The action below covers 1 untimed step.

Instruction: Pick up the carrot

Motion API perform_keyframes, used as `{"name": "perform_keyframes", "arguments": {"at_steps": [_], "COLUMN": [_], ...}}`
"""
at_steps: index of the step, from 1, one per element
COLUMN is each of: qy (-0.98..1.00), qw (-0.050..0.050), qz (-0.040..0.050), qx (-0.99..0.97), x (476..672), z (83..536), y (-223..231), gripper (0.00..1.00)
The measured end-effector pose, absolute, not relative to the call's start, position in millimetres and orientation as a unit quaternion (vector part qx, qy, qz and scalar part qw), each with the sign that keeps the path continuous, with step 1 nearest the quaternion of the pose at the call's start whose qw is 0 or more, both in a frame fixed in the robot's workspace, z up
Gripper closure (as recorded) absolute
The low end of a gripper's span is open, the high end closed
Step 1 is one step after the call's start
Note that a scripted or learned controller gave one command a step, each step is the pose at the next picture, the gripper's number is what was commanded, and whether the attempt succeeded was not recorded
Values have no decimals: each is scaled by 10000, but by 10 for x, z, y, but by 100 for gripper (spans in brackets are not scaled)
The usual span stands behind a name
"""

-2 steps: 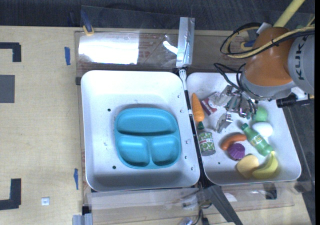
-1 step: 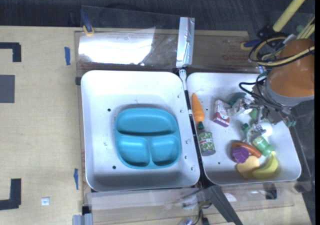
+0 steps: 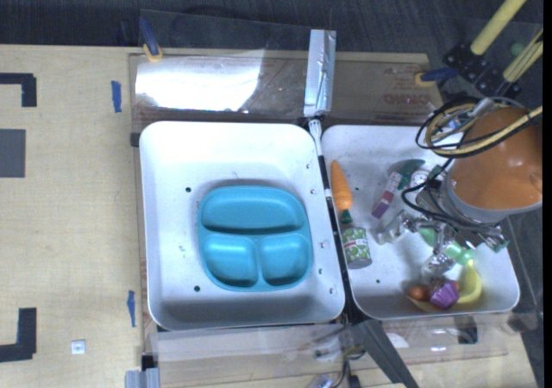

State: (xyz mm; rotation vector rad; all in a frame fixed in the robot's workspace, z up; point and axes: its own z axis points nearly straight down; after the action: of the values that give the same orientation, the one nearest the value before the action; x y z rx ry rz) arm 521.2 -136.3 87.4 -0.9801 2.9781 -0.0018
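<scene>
The carrot (image 3: pixel 341 186) is small and orange. It lies along the left wall of the right bin (image 3: pixel 371 147), near the divider between the two bins. My gripper (image 3: pixel 427 237) hangs below the orange wrist band over the middle right of that bin, to the right of the carrot and well apart from it. The gripper sits just above a cluster of toy food at the bin's front. Nothing of the carrot is near it.
A small green-labelled can (image 3: pixel 355 247) stands just in front of the carrot. A purple tube (image 3: pixel 384 197) lies to the carrot's right. A banana (image 3: pixel 471 284), a purple piece (image 3: pixel 444 295) and an orange piece (image 3: pixel 418 293) crowd the front right. The left bin (image 3: pixel 164 205) holds a blue divided plate (image 3: pixel 255 235).
</scene>
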Motion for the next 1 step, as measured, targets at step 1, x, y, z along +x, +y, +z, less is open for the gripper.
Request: {"name": "perform_keyframes", "arguments": {"at_steps": [1], "qy": [8939], "qw": [37], "qz": [-27], "qx": [-4482], "x": [5098], "z": [880], "y": [-1150], "gripper": [0]}}
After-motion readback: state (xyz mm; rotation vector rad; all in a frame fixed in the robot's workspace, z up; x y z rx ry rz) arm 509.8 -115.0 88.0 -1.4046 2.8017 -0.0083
